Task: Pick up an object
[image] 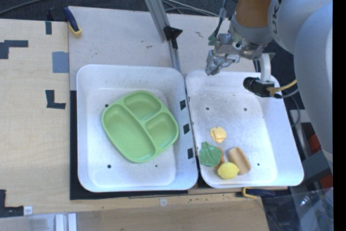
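Arm: grey with an orange band, reaching in from the right, wrist over the far edge of the right bin (pixel 281 132).
Gripper (pixel 212 68): hanging above the far left corner of the right bin, well apart from the objects; nothing visible between it and the bin floor, so nothing carried as far as can be told.
Grip state: cannot tell, too small and dark at the tip to read.
Objects to pick: clustered at the near side of the right bin — small yellow piece (pixel 218 134), green leafy piece (pixel 210 154) just beside it, tan roll (pixel 238 160), round yellow fruit (pixel 227 171) touching the roll.
Left bin (pixel 86 116): green divided plate (pixel 140 125) lying flat in the middle.
Done: nothing lifted; every object resting on the bin floor.
Left, by judgement: travel toward the near cluster, descent onto one piece, closing, lift.
Risk: pieces packed close, so likely to nudge a neighbour.
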Available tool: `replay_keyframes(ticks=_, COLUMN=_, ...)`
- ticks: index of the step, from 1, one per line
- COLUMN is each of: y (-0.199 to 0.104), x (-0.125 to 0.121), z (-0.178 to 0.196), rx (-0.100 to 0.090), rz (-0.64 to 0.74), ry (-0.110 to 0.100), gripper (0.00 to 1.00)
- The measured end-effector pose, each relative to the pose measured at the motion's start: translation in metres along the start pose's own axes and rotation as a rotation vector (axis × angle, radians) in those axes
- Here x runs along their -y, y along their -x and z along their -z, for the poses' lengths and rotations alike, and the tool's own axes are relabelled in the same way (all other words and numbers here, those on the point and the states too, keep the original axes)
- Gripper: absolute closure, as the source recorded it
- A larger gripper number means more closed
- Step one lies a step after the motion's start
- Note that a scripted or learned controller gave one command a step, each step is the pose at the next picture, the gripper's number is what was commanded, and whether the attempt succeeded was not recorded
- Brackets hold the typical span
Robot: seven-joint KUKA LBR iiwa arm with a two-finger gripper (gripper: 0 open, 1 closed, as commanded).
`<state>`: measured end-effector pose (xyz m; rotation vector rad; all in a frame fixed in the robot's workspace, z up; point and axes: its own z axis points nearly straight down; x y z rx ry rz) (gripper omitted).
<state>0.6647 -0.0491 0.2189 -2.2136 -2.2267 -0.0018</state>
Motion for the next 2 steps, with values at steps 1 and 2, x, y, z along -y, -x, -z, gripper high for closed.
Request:
replay_keyframes(ticks=1, y=-0.054, x=0.022, z=0.005, rx=0.000, rz=0.001, ry=-0.002, gripper=1.00)
replay_keyframes(ticks=2, y=-0.105, x=0.036, z=-0.004, rx=0.001, rz=0.001, ry=-0.003, gripper=1.00)
